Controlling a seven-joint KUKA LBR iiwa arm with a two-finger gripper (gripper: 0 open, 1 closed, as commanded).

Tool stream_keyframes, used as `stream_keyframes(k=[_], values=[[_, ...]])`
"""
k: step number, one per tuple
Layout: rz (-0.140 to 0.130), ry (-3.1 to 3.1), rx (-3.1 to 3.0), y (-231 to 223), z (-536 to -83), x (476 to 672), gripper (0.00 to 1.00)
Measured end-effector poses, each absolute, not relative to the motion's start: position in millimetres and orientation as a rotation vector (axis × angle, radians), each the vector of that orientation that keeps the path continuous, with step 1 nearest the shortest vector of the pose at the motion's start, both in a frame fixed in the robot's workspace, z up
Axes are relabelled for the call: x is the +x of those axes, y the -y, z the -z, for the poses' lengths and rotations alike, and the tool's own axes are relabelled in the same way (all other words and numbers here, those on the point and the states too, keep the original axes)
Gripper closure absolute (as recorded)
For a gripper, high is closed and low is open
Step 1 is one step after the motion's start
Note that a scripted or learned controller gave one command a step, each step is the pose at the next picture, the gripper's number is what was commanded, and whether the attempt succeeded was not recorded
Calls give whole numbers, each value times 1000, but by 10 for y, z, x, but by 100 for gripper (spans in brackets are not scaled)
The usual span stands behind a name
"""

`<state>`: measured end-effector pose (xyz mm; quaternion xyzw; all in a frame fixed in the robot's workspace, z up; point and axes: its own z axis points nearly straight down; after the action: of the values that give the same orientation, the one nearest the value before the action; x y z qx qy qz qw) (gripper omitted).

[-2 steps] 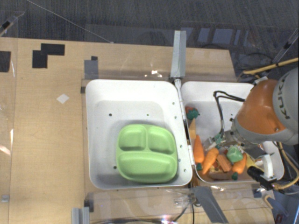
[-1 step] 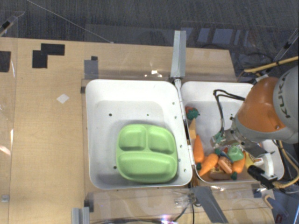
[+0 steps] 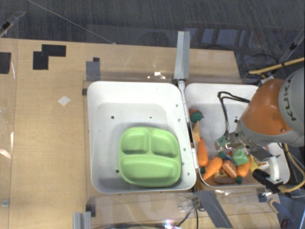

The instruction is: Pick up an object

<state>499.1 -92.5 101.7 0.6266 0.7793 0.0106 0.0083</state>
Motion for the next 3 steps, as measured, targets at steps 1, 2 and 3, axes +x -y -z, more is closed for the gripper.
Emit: stream_keyframes(k=[1, 2, 3], values=[[0, -2573, 1804, 591, -1822, 4881, 0], [-4, -2597, 1765, 1020, -960, 4887, 0], [-7, -2670, 1618, 985, -942, 4930, 0]])
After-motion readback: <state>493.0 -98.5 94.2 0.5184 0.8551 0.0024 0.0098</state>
